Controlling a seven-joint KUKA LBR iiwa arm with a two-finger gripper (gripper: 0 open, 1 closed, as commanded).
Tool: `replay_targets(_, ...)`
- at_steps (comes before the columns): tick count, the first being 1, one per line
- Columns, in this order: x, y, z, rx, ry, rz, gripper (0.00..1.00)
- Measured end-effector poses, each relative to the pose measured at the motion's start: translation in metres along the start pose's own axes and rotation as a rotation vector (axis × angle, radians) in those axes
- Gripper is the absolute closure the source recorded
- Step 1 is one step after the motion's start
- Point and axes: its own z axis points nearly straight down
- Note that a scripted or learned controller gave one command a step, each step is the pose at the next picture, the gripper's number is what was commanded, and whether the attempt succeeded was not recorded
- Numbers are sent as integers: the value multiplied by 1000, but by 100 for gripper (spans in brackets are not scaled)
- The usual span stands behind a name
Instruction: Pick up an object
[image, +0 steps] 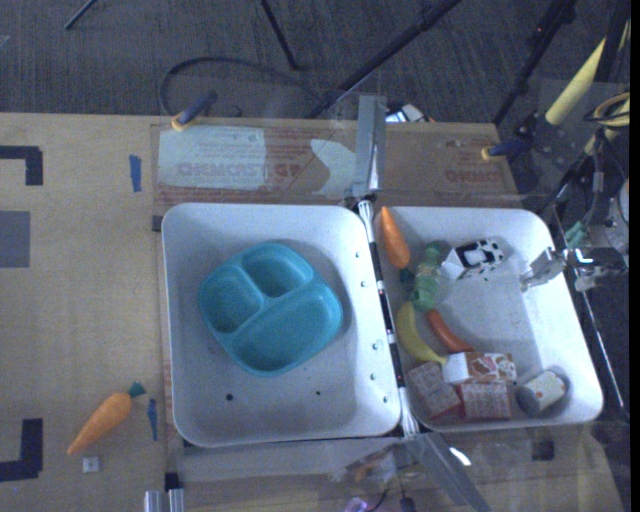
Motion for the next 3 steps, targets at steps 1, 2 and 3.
replay_targets(1,13,17,115,-3,7,136,0)
replay_targets(2,79,47,125,-5,-1,-7,0)
replay_targets(3,79,49,113,-11,-3,-7,100)
